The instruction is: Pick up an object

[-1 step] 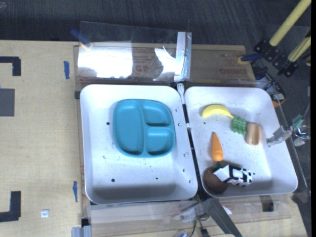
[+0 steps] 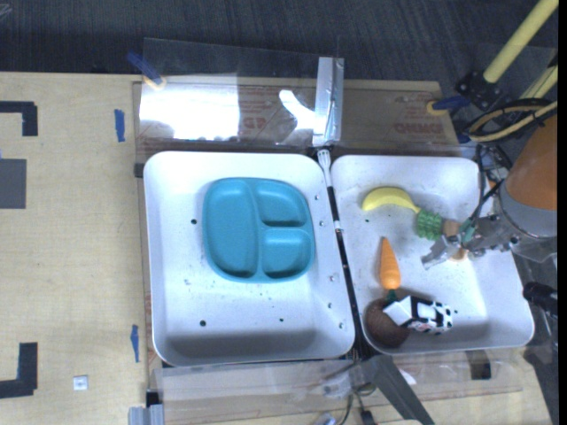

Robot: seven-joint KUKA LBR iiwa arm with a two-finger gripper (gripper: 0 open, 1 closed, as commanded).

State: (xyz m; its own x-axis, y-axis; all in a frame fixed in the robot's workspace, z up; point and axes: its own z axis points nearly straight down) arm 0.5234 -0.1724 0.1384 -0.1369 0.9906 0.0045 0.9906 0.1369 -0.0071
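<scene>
I see the left bin point(image 2: 168, 264) holding a blue divided plate point(image 2: 259, 228). In the right bin point(image 2: 505, 312), the carrot point(image 2: 389, 265) sits below the banana point(image 2: 389, 200); the gripper point(image 2: 447, 249) hovers right of the carrot, jaws spread, holding nothing.

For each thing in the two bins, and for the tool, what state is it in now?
Blue tray: lying flat, right way up, in the left bin.
Banana: lying in the right bin.
Carrot: lying flat, tip toward the banana.
Green toy: lying beside the tool.
Brown ball: touching the black and white toy.
Tool: low in the right bin, nothing visibly between its fingers.
</scene>
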